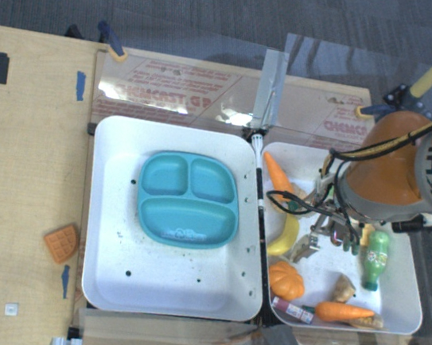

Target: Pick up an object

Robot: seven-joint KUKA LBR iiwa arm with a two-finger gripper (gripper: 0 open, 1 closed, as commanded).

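My gripper [314, 240] hangs over the middle of the right bin [409, 305], below the orange band of the arm. It sits just right of a yellow banana [286, 236] and above an orange pumpkin-like toy [286, 282]. One carrot [275, 174] lies at the bin's upper left. A second carrot [344, 313] lies along the front wall. A green bottle [376, 260] stands right of the gripper, and a small beige piece [343, 288] lies below it. Nothing shows as held.
The left bin [105, 215] holds a blue divided plate [188, 200]. A waffle-shaped toy [61, 243] lies on the wooden bench, left of the bins. A thin red-tipped tube [292, 308] lies at the right bin's front left. The arm's body and cables cover the right bin's upper right.
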